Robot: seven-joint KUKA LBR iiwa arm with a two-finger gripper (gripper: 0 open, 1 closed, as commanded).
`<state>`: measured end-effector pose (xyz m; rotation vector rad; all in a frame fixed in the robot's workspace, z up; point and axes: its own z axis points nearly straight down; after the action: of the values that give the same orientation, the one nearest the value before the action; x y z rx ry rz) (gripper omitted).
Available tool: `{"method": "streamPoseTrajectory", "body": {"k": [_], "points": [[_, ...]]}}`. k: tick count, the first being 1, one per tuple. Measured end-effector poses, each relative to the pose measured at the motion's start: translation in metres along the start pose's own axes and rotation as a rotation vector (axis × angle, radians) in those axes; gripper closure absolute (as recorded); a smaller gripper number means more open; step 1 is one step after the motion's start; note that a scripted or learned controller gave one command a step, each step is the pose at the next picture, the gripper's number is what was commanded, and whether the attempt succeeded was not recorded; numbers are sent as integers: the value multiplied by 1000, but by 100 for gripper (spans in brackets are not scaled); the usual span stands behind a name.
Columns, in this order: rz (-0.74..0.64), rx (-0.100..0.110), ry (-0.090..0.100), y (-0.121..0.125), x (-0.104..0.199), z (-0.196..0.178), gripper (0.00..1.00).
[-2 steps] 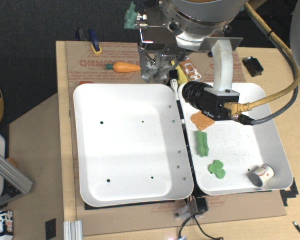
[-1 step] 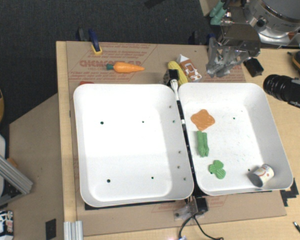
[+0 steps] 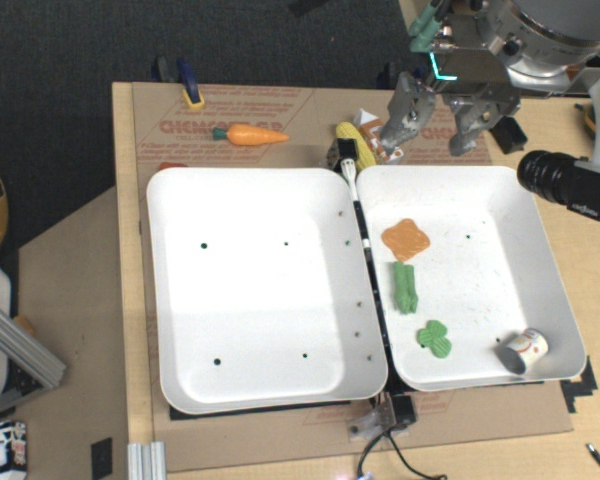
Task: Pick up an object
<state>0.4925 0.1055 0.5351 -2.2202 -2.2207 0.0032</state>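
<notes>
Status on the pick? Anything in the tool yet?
Nothing looks done: the tool hangs open above the right bin's far rim with nothing between its fingers. In hand: nothing visible beyond that hover. Left: the whole pick. The orange piece, green bar, green clump and small can all lie in that bin.

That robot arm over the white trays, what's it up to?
It is set to pick something up, but has nothing yet. Its gripper hangs open above the far edge of the right bin, with nothing between its fingers. In that bin lie an orange piece, a green stick, a small green clump and a little white can. A toy carrot sits on the cardboard outside the bins.
</notes>
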Motion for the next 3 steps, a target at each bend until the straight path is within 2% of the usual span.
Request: {"method": "streamPoseTrajectory", "body": {"k": [1, 2, 3], "points": [[-8, 13, -3, -15, 74, 138, 0], [0, 14, -5, 4, 111, 403, 0], [3, -2, 2, 7, 111, 384, 100]]}}
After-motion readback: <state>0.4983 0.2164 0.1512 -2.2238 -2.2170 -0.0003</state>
